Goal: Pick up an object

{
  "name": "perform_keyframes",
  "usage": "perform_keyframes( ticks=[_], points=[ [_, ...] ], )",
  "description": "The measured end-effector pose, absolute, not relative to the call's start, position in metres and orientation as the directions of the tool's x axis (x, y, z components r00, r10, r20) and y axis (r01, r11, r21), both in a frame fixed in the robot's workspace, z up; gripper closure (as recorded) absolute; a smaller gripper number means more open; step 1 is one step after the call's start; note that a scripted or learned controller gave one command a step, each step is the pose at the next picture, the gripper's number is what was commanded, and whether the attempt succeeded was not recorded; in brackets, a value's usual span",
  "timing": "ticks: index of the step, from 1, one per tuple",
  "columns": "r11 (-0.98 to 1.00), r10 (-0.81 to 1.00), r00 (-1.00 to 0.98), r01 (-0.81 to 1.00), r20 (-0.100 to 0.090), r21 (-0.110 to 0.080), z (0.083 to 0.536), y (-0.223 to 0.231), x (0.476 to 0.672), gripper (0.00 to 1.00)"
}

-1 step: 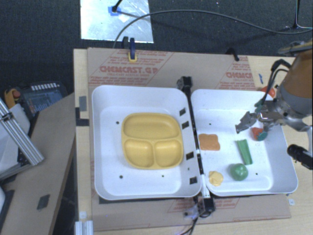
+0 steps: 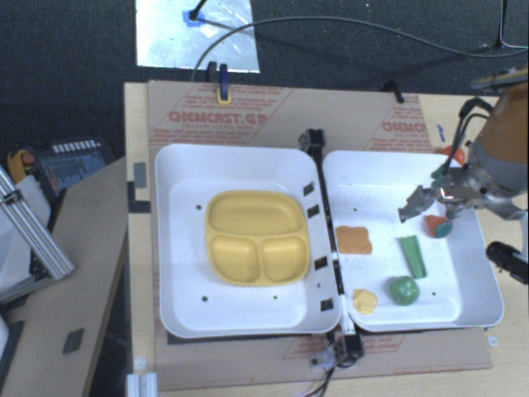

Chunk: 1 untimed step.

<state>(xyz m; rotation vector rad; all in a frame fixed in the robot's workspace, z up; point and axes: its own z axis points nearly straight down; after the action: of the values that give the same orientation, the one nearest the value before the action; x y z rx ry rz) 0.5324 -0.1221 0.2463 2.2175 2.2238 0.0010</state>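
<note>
1. Two white bins sit side by side on the bench: the left bin (image 2: 178,246) carries a yellow divided tray (image 2: 252,236), the right bin (image 2: 475,304) carries the small loose items.
2. Five small things lie in the right bin — an orange flat piece (image 2: 354,240) near its left wall, a green bar (image 2: 412,256) right of that, a round green object (image 2: 404,290) just below the bar, a yellow lump (image 2: 364,301) near the front left corner, and a red-and-teal object (image 2: 437,225) toward the right side.
3. The gripper (image 2: 423,206) hangs over the upper right part of the right bin, reaching in from the right, its grey fingers (image 2: 411,211) pointing left and downward.
4. How far the pincer is parted I cannot tell — the fingers read as one dark grey shape from this slant, and nothing is visible between them.
5. The red-and-teal object lies just below and right of the fingertips, close beside them; whether it touches them is unclear.
6. The green bar and the orange flat piece lie apart from the gripper, lower in the bin.
</note>
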Motion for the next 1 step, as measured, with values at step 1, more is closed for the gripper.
perform_keyframes(
  ticks=[1],
  points=[
    [0.001, 1.0, -0.001, 1.0, 0.001, -0.004, 0.184, -0.1243, 0.5293, 0.0]
  ],
)
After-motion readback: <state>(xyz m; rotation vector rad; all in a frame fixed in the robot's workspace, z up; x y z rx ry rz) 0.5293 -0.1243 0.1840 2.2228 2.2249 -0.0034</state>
